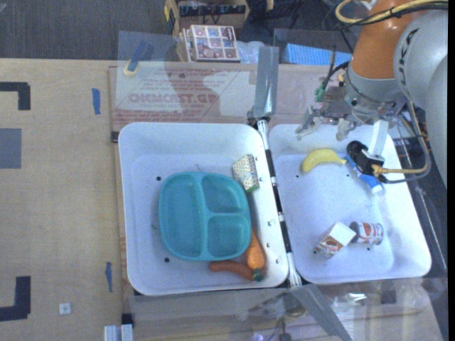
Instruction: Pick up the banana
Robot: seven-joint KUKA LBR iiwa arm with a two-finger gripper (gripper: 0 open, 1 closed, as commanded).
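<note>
A curved yellow banana lies free near the far edge of the right-hand shallow white bin, its long axis running across the bin, while the grey arm's two-finger gripper hangs just above and beyond it, fingers apparently spread and gripping nothing.

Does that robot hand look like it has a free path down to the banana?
Probably yes. The banana lies alone on bare floor in the right bin, nothing on or against it, and the hand hangs just above its far side.
</note>
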